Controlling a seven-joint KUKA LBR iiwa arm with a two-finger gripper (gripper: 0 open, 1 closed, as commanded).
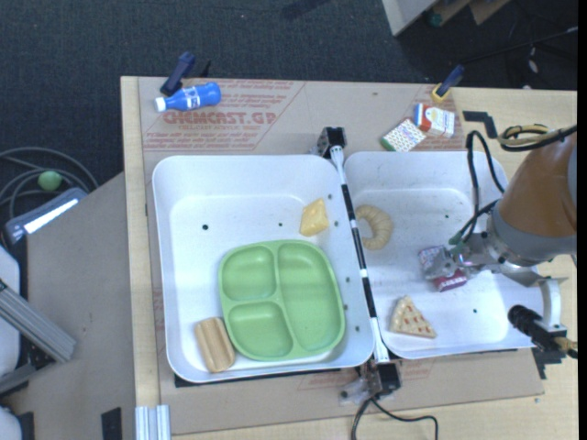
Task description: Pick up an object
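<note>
- The left bin (174, 191) holds a green divided tray (280, 299) at its centre. A tan wafer-like bar (214, 344) lies at the tray's 8 o'clock, just beside its rim. A yellow wedge (315, 216) sits at the tray's 1 o'clock, near the divider between the bins.
- None of these is under the arm, so I would leave them alone for this try.
- In the right bin (404, 168), a pale croissant-shaped piece (375, 226) lies at about 10 o'clock from the bin's middle, close to the divider.
- A pizza-slice toy (412, 319) lies at 7 o'clock, well apart from the croissant-shaped piece.
- The likely target is the small grey-and-red object (442, 269), at roughly 3 o'clock of the bin's centre.
- The gripper (459, 262) sits right at that object; whether it is spread or pinching it I cannot tell, since the wrist blurs into the object.
- To do this step well, I judge the gripper should be centred over the object before squeezing, and the lift should go straight up.
- The bin's right wall is near, so a sideways drag could push the object against it.
</note>
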